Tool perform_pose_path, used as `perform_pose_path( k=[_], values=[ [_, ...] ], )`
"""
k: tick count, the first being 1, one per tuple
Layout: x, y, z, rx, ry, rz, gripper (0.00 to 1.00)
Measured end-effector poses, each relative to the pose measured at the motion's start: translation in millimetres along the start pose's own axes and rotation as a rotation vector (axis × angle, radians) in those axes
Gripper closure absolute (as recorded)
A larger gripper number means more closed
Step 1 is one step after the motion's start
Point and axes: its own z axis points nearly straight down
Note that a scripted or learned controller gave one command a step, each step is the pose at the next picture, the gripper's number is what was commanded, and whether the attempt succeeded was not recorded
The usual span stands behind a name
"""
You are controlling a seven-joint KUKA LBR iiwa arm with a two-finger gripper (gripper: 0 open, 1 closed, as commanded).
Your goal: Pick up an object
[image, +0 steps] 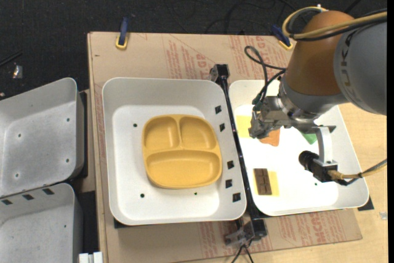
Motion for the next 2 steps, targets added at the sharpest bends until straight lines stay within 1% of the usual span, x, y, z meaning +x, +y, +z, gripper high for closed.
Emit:
perform_pose_path(
  k=[1, 2],
  values=[
    [51, 4, -6, -0.002, 0.000, -0.001, 1.00],
    [103, -1, 3, 0.002, -0.001, 0.000, 1.00]
  ],
)
